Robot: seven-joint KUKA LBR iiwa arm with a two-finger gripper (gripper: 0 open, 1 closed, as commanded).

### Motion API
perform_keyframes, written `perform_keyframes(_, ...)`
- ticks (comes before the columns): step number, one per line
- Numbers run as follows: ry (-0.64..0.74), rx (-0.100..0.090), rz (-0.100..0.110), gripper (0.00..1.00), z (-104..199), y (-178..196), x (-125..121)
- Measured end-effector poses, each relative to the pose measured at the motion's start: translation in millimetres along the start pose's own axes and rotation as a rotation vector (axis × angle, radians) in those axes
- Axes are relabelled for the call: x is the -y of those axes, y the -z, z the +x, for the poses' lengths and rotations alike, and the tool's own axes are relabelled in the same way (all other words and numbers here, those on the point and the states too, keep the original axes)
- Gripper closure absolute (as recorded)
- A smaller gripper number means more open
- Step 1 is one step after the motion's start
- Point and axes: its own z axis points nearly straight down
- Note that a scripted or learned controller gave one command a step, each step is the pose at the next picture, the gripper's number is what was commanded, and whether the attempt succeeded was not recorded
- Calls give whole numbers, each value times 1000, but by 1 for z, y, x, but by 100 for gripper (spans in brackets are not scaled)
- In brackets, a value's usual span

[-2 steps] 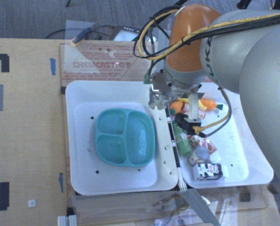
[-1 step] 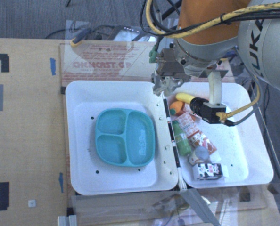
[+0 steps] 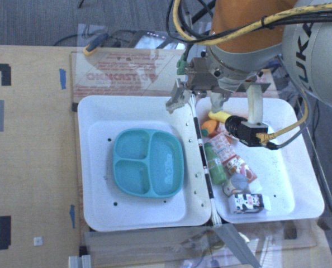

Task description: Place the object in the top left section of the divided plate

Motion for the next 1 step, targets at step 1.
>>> perform_keyframes(1, 4, 2, 0, 100, 2, 9, -1)
